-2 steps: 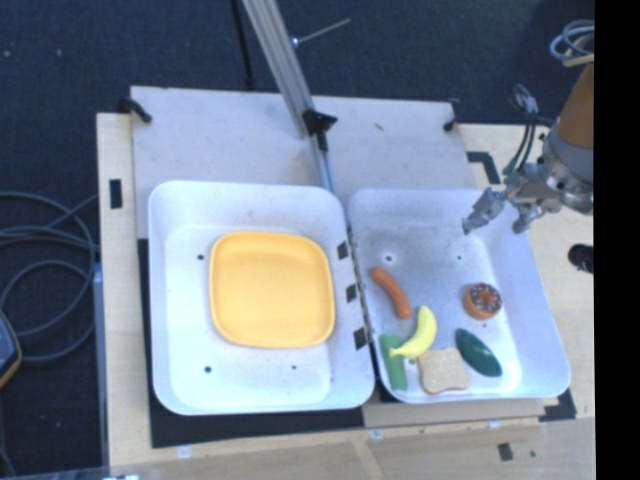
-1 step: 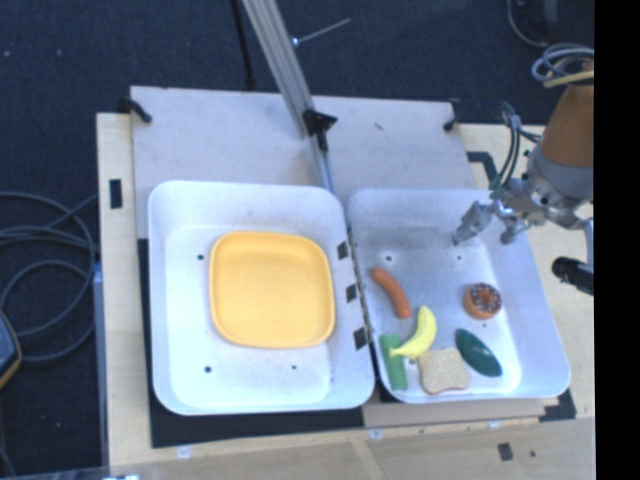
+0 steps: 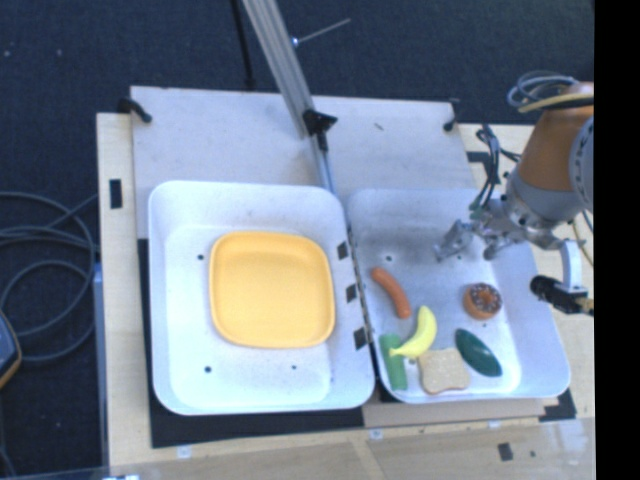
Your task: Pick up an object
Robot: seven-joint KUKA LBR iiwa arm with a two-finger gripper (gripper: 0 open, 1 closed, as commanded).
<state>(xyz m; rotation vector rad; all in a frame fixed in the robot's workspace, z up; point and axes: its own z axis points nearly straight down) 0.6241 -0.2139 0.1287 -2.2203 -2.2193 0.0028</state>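
Counter (image 3: 230, 133): is carrying two shallow white bins side by side.
Left bin (image 3: 175, 213): is holding a yellow square plate (image 3: 271, 289), lying flat at its middle.
Right bin (image 3: 400, 218): is holding the candidate objects, all grouped in its near half; the far half is lying bare.
Arm (image 3: 553, 158): is reaching in from the right, with the tool (image 3: 455, 241) hanging over the far part of the right bin, well apart from the objects; whether it is open or closed cannot be told at this size.
Banana (image 3: 417, 334): is likely light and stiff; grip across the middle of the curve.
Sausage (image 3: 391, 292): is lying alone, so it is probably the easiest pick; grip across its narrow width.
Bread slice (image 3: 443, 371): is lying flat, offering little edge.
Green leaf-shaped piece (image 3: 478, 353): is lying low and may slip.
Donut (image 3: 482, 300): is standing clear; grip across the rim.
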